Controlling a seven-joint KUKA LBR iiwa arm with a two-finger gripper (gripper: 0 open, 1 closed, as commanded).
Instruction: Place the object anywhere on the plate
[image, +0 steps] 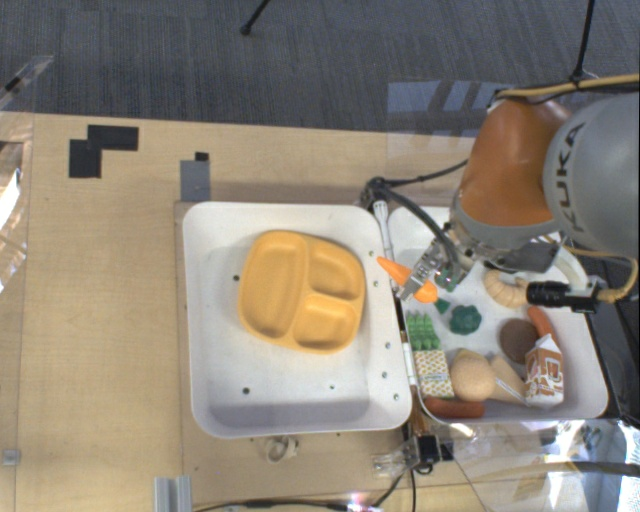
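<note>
Gripper (418, 280) sits over the divider between the two bins, jaws clamped on an orange carrot (405, 275) whose tip pokes left toward the left bin (290, 415). Yellow compartment plate (300, 290) lies in that left bin, well apart from the carrot and bare. Right bin (595, 395) carries the rest: green broccoli (464, 320), green block (420, 331), milk carton (543, 372), sausage (455, 408), croissant (505, 290).

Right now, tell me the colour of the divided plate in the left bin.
The three-compartment plastic plate is yellow-orange, seen clearly in the overhead camera view.
</note>
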